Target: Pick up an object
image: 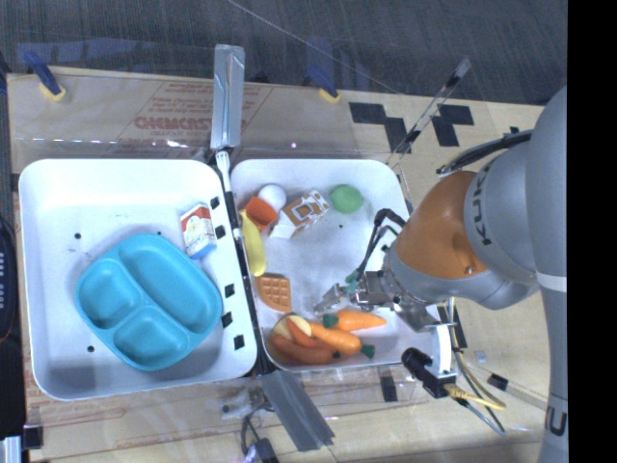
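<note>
There are two white bins, the left bin (39, 258) and the right bin (308, 174). In the left bin I count one blue tray (145, 302) and one small carton (198, 230). In the right bin I count two carrots (337, 338), one banana (254, 244), one waffle (275, 291), one green round piece (346, 199) and one white ball (273, 196).

Robot lab — arm (511, 210), bins (58, 201)
</note>
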`<state>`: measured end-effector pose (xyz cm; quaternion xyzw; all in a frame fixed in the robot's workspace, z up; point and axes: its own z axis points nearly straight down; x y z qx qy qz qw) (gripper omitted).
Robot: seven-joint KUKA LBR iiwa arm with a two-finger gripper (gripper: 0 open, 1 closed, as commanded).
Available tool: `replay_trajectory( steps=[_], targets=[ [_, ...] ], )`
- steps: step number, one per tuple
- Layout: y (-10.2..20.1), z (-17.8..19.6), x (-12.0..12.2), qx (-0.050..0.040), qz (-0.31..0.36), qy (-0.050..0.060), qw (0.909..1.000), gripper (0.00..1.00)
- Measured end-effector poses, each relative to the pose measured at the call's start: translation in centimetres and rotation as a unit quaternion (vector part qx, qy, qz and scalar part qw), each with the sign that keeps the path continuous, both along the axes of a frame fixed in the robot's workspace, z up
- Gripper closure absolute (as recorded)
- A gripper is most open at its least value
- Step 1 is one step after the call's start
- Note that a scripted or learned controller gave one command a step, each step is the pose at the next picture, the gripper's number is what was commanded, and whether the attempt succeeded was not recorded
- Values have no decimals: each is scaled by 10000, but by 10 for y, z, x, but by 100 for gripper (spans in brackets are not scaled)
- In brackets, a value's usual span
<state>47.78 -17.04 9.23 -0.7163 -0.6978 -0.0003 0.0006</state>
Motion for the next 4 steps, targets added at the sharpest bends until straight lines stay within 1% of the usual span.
replay_trajectory(
  steps=[1,2,3,4],
  targets=[
    [0,18,0,-11,1455,-14,9894,0],
    [53,43,30,-3,2676,0,9635,0],
    [64,-1,37,9,4928,7,8701,0],
    [110,103,1,-26,5165,-39,8563,0]
  ],
)
